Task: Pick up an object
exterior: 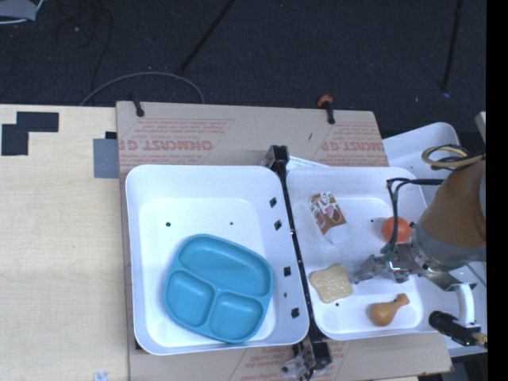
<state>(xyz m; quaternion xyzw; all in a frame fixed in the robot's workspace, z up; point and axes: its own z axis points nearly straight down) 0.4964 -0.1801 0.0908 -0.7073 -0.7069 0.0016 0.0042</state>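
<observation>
We log a cardboard-lined bench point(238, 133), left bin point(147, 205) with blue tray point(217, 287), right bin point(357, 185) with packet point(328, 216), toast point(331, 282), drumstick point(387, 309), orange ball point(397, 228), and gripper point(373, 270), grasp undeterminable.

Left shallow plastic bin point(151, 189): plain white.
Three-compartment plastic tray point(217, 287): sky blue.
Small printed packet point(328, 216): white, red-brown pattern.
Round ball point(397, 229), 3 o'clock: orange.
Toast-shaped piece point(331, 282): beige.
Drumstick-shaped toy point(387, 309): tan-orange.
</observation>
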